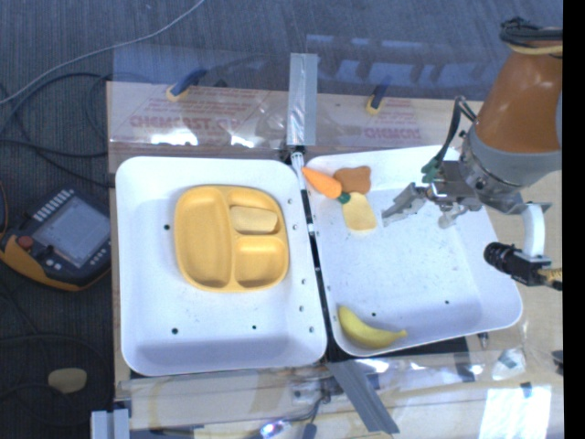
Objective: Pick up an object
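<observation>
Your gripper (pixel 422 204) hangs over the upper part of the right bin (pixel 457 282) with its two fingers (pixel 400 207) spread apart and nothing between them, so it looks readied for a grasp and has not yet made one. Just off the fingertips, toward the divider between the bins, you have a tight cluster: a pale yellow block (pixel 361 215) nearest the fingers, a brown piece (pixel 354 179) just beyond it, and a toy carrot (pixel 322 183) beyond that, against the bin's rim. Any of them would serve as the thing to pick up; the yellow block is likely the easiest, since it lies nearest the open fingers.

A toy banana (pixel 368 329) lies well away from the fingers, against the bin's near wall. The left bin (pixel 146 291) holds a yellow divided tray (pixel 231 237).

Faint reddish lettering runs along the clear sheet (pixel 228 117) behind the bins, but you cannot read it. The handheld controller (pixel 57 236) on the floor shows no legible text.
</observation>
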You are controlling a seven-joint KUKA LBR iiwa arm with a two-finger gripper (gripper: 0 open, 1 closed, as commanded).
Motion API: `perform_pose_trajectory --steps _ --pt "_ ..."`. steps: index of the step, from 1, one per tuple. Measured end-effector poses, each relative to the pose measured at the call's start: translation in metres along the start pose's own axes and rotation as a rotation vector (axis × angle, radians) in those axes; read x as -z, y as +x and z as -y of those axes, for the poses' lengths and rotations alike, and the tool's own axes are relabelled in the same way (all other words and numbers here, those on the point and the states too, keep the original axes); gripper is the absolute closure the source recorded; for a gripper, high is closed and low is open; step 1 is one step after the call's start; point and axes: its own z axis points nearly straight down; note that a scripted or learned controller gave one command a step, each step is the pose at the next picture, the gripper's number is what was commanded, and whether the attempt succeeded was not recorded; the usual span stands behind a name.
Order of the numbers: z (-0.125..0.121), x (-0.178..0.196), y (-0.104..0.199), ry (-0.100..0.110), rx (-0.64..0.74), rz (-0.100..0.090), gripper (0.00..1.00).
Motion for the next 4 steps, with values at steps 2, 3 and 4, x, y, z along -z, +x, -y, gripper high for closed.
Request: perform_pose_trajectory --steps 2,3,4 --pt "-0.096 -0.168 -0.004 -0.028 0.013 0.004 0.0" --pt "-0.093 -0.174 -0.007 -0.036 0.146 0.009 0.0" --pt "-0.083 -0.092 0.047 -0.003 0.346 0.002 0.0"
